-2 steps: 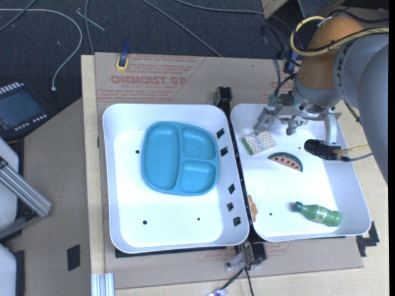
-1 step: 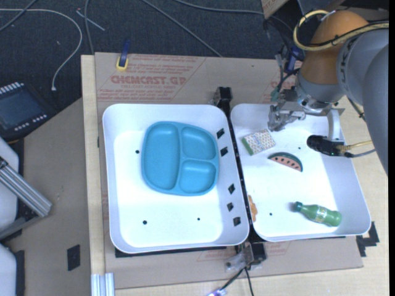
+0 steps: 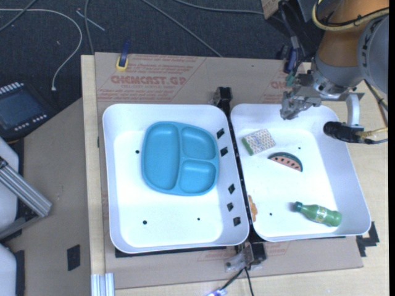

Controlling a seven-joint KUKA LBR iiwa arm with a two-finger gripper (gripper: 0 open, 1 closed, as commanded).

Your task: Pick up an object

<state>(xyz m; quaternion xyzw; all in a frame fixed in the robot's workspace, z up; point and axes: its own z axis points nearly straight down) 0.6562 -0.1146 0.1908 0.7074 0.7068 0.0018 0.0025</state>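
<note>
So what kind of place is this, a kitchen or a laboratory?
Most likely a robot laboratory, not a kitchen. Two white bins sit on a cardboard-covered bench, loose cables lie on the dark floor, and the arm hangs over toy-like items such as a watermelon slice.

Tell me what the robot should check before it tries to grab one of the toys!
1. Gripper sits above the right bin, at its far edge: ok.
2. Gripper holding nothing so far: cannot tell, too small to see.
3. Patterned packet, watermelon slice and green bottle lie apart from each other: ok.
4. Packet is the nearest pick to the gripper: ok.
5. Bottle lies on its side near the front wall, so it may roll: not ok.
6. Blue divided plate stays in the left bin, out of the way: ok.
</note>
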